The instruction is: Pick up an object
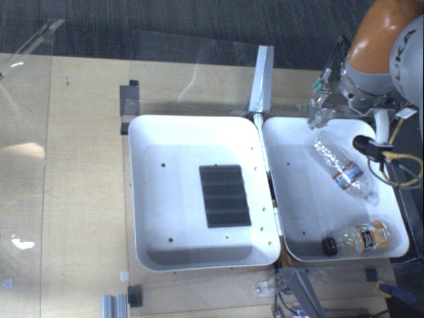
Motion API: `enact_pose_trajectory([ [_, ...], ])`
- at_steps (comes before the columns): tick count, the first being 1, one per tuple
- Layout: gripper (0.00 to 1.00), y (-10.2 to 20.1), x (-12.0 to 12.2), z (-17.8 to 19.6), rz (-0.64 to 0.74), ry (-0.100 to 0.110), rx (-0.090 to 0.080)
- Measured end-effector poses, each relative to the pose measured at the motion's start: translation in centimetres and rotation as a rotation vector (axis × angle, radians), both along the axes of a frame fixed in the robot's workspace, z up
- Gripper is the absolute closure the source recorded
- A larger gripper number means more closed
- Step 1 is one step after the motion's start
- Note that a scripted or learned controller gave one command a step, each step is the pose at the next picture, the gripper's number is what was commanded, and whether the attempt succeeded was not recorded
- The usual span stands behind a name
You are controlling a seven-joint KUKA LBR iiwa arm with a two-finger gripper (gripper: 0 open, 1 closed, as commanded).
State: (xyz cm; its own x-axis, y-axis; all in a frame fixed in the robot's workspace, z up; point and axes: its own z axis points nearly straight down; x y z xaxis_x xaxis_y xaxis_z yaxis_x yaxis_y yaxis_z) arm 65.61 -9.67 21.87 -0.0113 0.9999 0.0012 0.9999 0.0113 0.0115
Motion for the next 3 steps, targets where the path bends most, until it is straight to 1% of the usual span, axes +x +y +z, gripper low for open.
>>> enact_pose_trajectory([
  [1,0.00,0.0,0.0,0.0,0.000,0.000,0.000],
  [2,0.00,-2.6,-0.9,-10.9,-0.022,0.003,-0.001],
  [3,0.00,0.4,-4.8,-13.0,0.060,0.001,-0.002],
])
